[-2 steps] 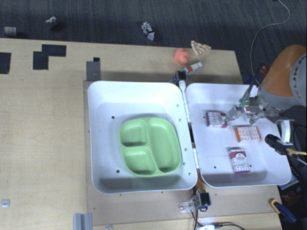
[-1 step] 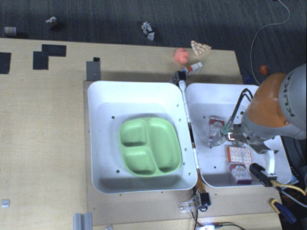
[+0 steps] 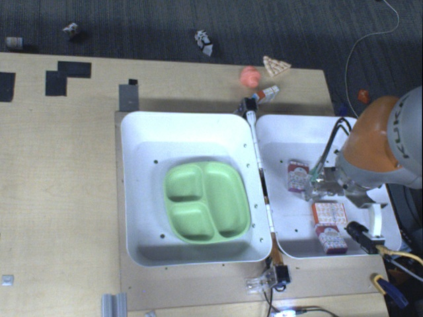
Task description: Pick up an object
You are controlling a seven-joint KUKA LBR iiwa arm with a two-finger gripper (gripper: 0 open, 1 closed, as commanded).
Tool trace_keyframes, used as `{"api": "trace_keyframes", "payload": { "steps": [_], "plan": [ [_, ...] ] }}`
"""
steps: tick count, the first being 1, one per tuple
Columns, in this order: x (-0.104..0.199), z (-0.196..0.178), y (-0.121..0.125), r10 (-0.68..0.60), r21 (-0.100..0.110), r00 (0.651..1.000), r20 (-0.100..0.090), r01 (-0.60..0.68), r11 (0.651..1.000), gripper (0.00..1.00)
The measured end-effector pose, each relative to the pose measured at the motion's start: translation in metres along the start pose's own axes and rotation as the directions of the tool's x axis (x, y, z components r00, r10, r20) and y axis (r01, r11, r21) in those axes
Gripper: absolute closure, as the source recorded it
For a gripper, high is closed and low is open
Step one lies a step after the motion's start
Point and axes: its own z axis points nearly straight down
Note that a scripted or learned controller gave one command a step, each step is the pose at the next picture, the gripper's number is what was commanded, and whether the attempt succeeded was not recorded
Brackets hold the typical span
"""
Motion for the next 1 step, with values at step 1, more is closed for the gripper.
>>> {"api": "trace_keyframes", "payload": {
  "steps": [1],
  "plan": [
    [0.0000, 0.0001, -0.0002, 0.000, 0.001, 1.000, 0.000, 0.000, 1.000, 0.00]
  ]
}}
